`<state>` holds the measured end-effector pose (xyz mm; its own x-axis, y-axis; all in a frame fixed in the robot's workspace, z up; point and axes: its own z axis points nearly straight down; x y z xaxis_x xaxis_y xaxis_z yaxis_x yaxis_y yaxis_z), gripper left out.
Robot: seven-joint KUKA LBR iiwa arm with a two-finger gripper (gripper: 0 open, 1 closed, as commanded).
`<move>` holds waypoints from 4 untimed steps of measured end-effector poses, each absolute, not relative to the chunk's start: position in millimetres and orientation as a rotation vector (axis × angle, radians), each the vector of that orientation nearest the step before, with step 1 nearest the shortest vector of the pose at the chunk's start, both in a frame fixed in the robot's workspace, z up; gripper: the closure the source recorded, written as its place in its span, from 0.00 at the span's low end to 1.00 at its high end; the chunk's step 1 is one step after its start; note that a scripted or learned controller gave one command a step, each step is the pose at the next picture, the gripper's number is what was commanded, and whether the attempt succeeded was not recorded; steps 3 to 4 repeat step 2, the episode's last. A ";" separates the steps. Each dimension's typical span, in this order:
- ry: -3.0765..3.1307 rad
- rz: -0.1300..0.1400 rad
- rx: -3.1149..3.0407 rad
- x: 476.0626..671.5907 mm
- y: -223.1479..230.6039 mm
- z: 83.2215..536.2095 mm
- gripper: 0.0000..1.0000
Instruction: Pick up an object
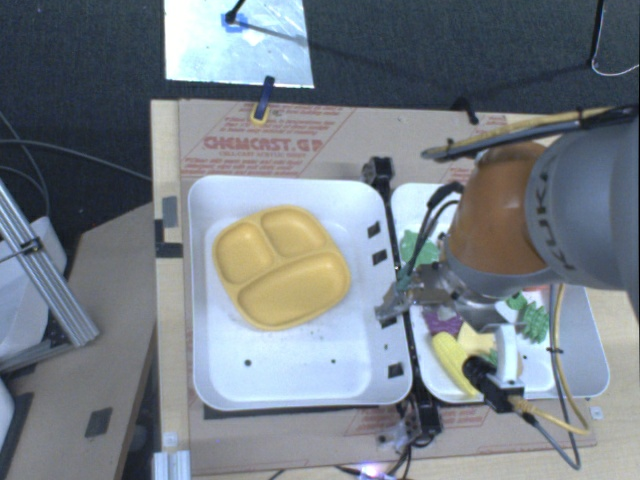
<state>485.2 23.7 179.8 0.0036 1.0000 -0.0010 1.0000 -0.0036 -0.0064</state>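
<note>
One arm [530, 218] over right bin [590, 368], yellow plate [282, 266] in left bin [215, 368]

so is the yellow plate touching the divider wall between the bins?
Apart. In the camera view a strip of bare white bin floor separates the yellow plate from the divider wall.

Both white bins [300, 383] look like smooth, slightly glossy plastic. The yellow divided plate [282, 266] is plastic too, more of a soft satin sheen. Under them is matt brown cardboard [270, 140] with red print. At 11 o'clock there's a crinkly, shiny foil-like sheet [238, 28] on dark, matt carpet-like floor [80, 58].
</note>
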 end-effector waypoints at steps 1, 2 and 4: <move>-2.226 -0.005 -2.219 488.0 26.8 195.1 1.00; -2.235 -0.015 -2.215 488.2 62.5 278.5 1.00; -2.235 -0.015 -2.215 488.2 62.5 278.5 1.00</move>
